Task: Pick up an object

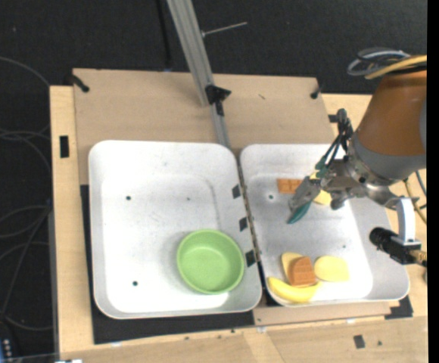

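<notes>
The arm reaches in from the right, over the right bin point(371, 278). Its end effector point(303, 203) hangs low, teal-tipped fingers slightly apart, nothing between them. An orange block point(287, 186) lies just beside it; a pale yellow piece point(323, 197) sits partly hidden behind it. Near the front wall cluster a banana point(291, 291), a brown piece point(303, 271) and a yellow lemon-like piece point(331, 268). A green bowl point(210, 260) sits in the left bin point(129, 180).

In the right bin, near its front edge, you have a yellow banana point(291, 291), a brown block point(303, 271) and a pale yellow lump point(331, 268) clustered together. Farther back lies a small orange piece point(287, 186). A green bowl point(210, 261) sits upright in the left bin.
</notes>
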You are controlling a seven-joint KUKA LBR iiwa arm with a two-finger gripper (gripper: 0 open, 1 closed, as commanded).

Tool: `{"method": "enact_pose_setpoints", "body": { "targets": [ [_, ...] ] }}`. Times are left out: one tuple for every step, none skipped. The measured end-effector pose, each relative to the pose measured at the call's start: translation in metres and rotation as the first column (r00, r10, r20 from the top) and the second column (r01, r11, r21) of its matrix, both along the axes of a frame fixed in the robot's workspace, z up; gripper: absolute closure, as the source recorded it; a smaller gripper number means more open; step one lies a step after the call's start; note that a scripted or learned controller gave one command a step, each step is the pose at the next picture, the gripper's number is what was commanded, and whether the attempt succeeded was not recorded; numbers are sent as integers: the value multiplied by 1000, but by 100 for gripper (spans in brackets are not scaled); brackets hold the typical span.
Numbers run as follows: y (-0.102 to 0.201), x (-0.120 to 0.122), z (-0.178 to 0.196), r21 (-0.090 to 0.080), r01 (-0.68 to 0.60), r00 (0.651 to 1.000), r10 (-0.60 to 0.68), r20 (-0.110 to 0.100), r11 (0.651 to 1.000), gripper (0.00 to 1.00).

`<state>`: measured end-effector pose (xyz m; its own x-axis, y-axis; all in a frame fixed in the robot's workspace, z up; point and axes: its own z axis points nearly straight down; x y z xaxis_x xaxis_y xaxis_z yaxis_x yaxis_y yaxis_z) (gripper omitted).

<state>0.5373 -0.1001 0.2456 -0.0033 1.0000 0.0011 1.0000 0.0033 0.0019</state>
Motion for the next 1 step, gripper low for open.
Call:
{"method": "enact_pose_setpoints", "body": {
  "targets": [
    [0,0,0,0,1,1000,-1,0,1000,0]
  ]
}}
